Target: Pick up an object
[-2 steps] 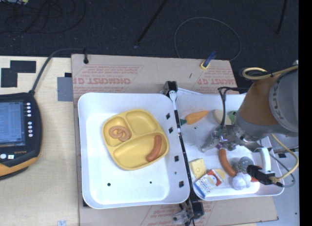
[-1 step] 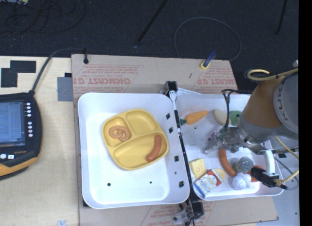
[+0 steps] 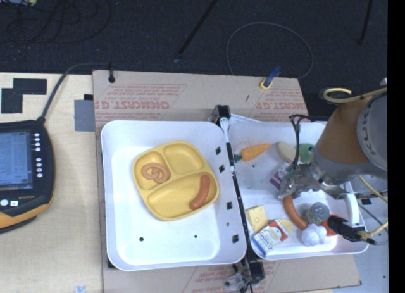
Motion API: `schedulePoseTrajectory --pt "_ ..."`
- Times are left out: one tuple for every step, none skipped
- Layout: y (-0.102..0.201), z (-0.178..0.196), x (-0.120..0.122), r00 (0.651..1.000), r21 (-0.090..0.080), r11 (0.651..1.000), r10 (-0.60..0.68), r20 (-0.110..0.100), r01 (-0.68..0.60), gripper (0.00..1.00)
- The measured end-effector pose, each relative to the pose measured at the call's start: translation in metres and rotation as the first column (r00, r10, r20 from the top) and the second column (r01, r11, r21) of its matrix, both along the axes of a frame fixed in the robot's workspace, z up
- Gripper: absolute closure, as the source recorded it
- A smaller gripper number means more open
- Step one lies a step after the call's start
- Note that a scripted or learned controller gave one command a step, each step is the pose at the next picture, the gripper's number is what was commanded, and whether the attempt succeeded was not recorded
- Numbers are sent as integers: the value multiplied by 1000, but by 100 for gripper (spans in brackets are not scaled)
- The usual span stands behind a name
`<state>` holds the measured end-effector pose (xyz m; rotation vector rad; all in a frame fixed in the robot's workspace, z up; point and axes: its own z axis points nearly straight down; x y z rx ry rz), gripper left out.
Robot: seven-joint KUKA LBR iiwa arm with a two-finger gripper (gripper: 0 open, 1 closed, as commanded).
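From my remote seat I see the gripper (image 3: 292, 183) low in the right bin (image 3: 253, 135), but I can't tell how it's set or whether it has anything. The closest object is a sausage (image 3: 293, 212) lying just below it; they look apart. Crowded around: a cheese wedge (image 3: 256, 216), a small carton (image 3: 269, 235), a grey round thing (image 3: 316, 212), a white ball (image 3: 311, 236), and a carrot (image 3: 254, 152) up near the divider. The left bin (image 3: 120, 235) holds a yellow divided plate (image 3: 183, 155) with a second sausage (image 3: 200, 192) and a pretzel-like coil (image 3: 155, 172). A teach pendant (image 3: 22, 168) sits on the desk (image 3: 63, 260).
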<state>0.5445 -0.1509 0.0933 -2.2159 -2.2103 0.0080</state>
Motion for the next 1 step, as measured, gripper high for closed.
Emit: schedulePoseTrajectory --pt "98 96 31 1000 -2 1000 12 13 -12 100"
